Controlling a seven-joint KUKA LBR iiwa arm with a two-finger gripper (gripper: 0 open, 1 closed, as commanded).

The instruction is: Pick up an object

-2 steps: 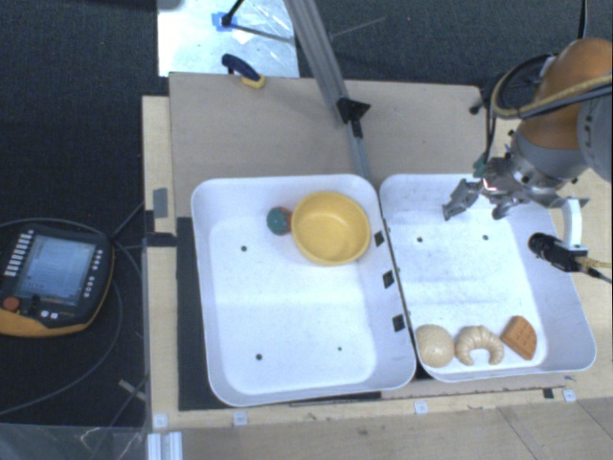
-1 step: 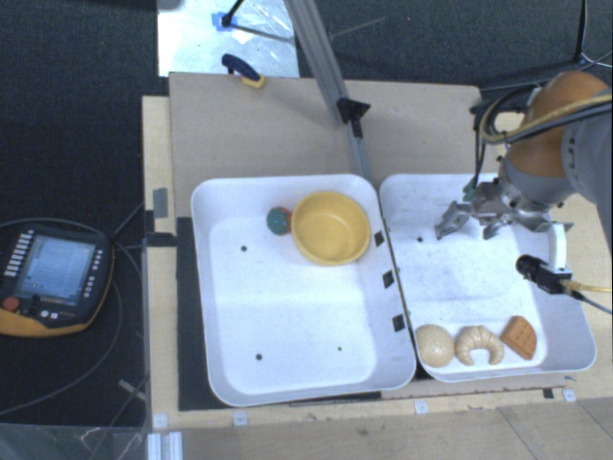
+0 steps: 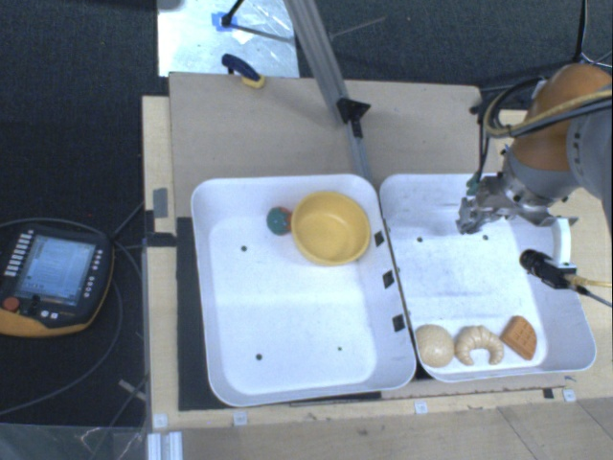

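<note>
So from the one overhead camera view, the gripper (image 3: 468,220) is hanging over the far part of the right bin (image 3: 436,192), over bare white floor, and honestly I can't tell how its jaws stand, it's just a dark lump from this angle. Nothing is visibly between them. The nearest stuff to grab is the row along the near edge of that same bin: a pale bread roll (image 3: 434,345), a croissant (image 3: 480,344) and a small orange waffle-looking piece (image 3: 520,336), lined up left to right and sitting close together, the roll and croissant about touching. All three lie toward the near side from the gripper, well apart from it, so my guess is the next move has to travel nearward and then drop. The croissant's long axis runs roughly left-right with its tips curling toward the near edge; the waffle piece sits tilted, one corner pointing far. The left bin (image 3: 220,257) has a yellow bowl (image 3: 330,227) at its far right with a little teal ball (image 3: 279,220) touching its left side, but that's farther off across the divider.
</note>
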